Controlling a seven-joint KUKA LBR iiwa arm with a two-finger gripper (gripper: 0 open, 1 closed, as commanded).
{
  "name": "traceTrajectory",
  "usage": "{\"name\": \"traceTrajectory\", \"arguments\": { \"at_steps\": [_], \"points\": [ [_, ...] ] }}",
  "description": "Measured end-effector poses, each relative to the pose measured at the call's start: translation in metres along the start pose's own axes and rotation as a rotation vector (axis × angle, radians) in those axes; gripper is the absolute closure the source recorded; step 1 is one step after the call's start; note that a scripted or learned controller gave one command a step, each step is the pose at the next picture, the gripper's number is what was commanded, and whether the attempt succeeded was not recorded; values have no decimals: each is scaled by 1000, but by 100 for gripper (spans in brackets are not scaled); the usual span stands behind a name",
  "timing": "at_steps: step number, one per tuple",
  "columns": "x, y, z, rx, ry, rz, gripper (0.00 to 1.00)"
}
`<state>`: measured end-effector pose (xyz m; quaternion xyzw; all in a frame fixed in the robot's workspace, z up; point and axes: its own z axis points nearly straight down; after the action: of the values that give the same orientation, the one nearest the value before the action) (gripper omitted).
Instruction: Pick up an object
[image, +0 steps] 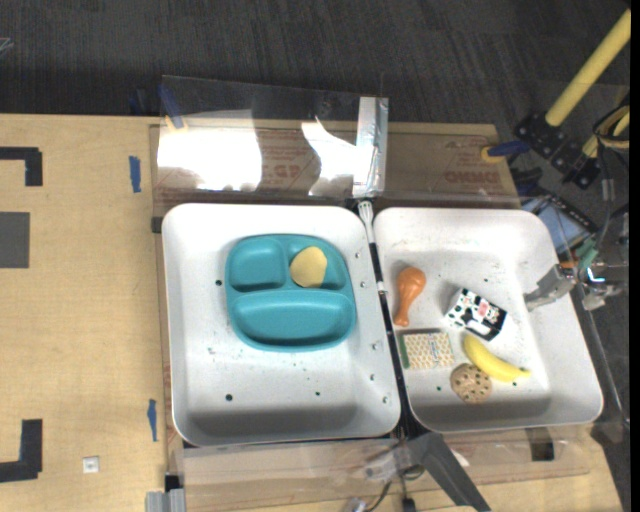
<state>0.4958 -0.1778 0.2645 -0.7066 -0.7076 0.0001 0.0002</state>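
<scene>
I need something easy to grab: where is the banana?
The banana lies in the right bin, near its front, between the cookie and the black-and-white packet.

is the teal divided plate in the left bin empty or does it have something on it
Not empty. The teal divided plastic plate in the left white bin has a yellow round potato-like piece lying in its upper right compartment; the other compartments look bare.

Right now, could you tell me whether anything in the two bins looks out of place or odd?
Nothing looks spilled or broken. The left bin holds a teal tray with a yellow item in its upper right compartment. The right bin holds a drumstick, banana, cookie, cracker and patterned box, loosely scattered.
</scene>
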Motion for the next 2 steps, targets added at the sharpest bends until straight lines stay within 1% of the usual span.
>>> {"name": "traceTrajectory", "arguments": {
  "at_steps": [1, 2],
  "points": [
    [12, -19, 145, 8, 3, -28, 0],
    [13, -5, 177, -5, -1, -63, 0]
  ]
}}
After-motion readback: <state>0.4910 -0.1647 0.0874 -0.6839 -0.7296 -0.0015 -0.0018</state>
